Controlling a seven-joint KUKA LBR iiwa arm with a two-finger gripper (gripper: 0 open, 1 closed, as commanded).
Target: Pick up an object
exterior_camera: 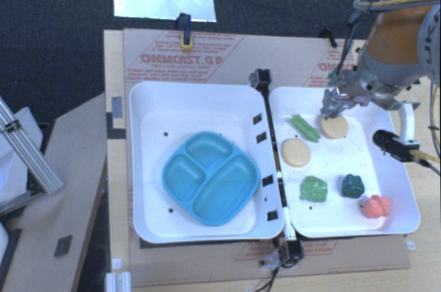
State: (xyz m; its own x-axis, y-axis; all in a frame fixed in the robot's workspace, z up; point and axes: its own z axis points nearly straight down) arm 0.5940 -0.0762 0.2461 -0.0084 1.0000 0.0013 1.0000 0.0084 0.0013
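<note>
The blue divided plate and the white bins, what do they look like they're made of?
The blue divided plate looks like molded plastic: uniform color, rounded compartment ridges and a soft, mostly matte sheen. The left bin and the right bin look like thin formed white plastic, with smooth rounded rims and a slight gloss, though the material can't be confirmed from the camera view.

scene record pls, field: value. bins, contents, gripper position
left bin: blue divided plate
right bin: green strip, tan disc, cream disc, light green lump, dark green lump, pink lump
gripper: low over the right bin's far side, at the tan disc's far edge
grasp: cannot tell from this view
arm: enters from the right
</note>
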